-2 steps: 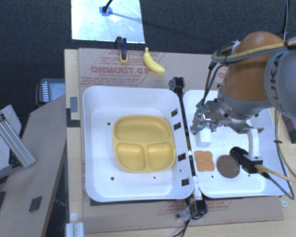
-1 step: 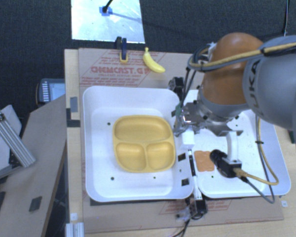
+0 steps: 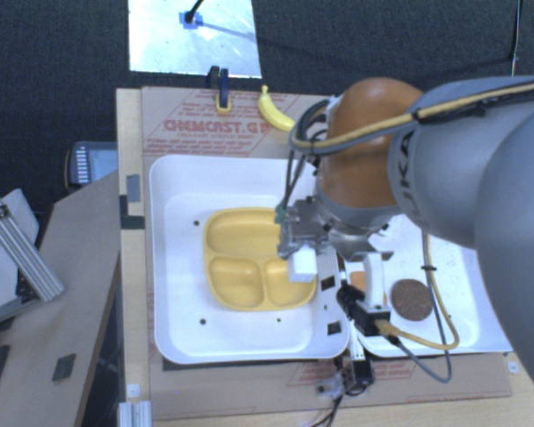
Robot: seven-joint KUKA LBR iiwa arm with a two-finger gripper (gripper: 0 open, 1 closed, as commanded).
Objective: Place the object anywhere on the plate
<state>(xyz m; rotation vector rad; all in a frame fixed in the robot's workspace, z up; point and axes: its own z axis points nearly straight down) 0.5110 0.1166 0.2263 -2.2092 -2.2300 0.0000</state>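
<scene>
A yellow plate (image 3: pixel 236 265) with three compartments lies in the left white bin (image 3: pixel 180 238). My gripper (image 3: pixel 300 254) hangs over the plate's right rim, under the orange band and the grey wrist. A small white block (image 3: pixel 303 268) shows at its lower end, above the plate's right front compartment. Whether that block is a held thing or part of the gripper I cannot tell. A brown round disc (image 3: pixel 413 299) and a small orange piece (image 3: pixel 358 281) lie in the right bin (image 3: pixel 485 332), just right of the gripper.
A yellow toy banana (image 3: pixel 272 111) and a yellow clamp (image 3: pixel 221 92) sit on the cardboard behind the bins. Cables loop down from the wrist over the front edge of the right bin. The arm covers most of the right bin.
</scene>
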